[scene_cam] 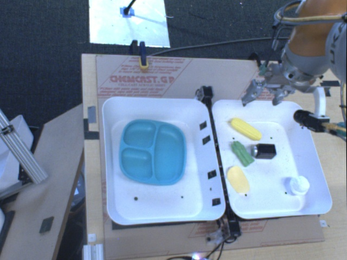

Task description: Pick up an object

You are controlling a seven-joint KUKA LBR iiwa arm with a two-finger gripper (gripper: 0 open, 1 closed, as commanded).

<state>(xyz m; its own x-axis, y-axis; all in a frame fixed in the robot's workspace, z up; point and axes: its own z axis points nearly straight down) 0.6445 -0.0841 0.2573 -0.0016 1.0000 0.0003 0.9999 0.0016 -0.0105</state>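
One gripper (264, 95), seemingly open, above bin rim (255, 104)

Two white bins: left bin (116, 199), right bin (312, 196). Left bin holds a light blue divided plate (153, 151). Right bin: yellow corn cob (245, 128) toward far edge, green ridged piece (242, 153) mid-bin, black block (264, 150) touching it, pale yellow lump (238, 179) near the inner wall, white cap (297, 186) at near right corner. Bench (162, 72) tan cardboard with red lettering. Arm (320, 26) grey with orange band; tool (267, 96) silver-grey.
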